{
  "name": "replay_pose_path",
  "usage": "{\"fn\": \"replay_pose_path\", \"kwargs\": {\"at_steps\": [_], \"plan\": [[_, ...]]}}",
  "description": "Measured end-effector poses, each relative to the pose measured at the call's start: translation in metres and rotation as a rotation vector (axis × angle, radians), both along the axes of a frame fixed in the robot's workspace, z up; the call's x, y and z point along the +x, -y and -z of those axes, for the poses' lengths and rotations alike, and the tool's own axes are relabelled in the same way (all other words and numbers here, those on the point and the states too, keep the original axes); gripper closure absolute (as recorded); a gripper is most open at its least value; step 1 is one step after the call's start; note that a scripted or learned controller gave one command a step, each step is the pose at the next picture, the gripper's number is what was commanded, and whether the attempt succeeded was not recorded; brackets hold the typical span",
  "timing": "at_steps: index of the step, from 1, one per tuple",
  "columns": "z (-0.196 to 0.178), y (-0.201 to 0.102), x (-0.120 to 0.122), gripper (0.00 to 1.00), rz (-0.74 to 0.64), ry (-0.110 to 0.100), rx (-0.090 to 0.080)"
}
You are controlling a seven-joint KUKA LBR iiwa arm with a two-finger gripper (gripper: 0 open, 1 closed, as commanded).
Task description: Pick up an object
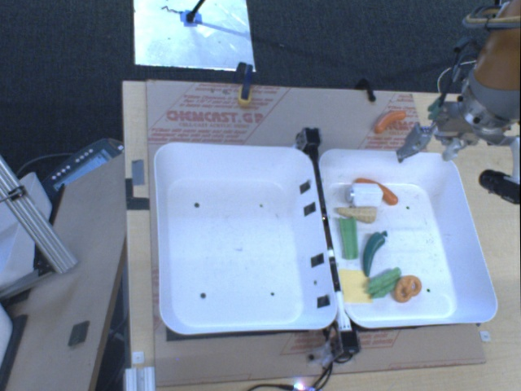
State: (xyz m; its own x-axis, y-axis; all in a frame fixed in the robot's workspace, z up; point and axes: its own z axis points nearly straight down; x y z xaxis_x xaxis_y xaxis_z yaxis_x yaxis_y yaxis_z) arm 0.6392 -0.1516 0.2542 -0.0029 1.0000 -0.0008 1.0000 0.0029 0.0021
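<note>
Camera view: tool (430,142) spread wide, empty, above right bin's (468,218) far rim, toys (370,239) below-left.

Both bins (236,169) look like smooth white plastic with a soft sheen. They sit on a matt tan board (269,108) printed with red lettering. The toy foods, such as the green stick (348,238) and orange ring (407,288), seem smooth plastic. A shiny, foil-like sheet (191,23) lies on dark, rough-textured cloth (65,55).
</note>
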Motion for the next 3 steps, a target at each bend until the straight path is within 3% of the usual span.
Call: {"fn": "replay_pose_path", "kwargs": {"at_steps": [1, 2, 3], "plan": [[0.080, 0.056, 0.003, 0.00, 0.005, -0.007, -0.001], [0.169, -0.005, -0.051, 0.00, -0.003, -0.012, 0.006], [0.169, 0.058, -0.008, 0.00, 0.004, 0.004, -0.004]]}}
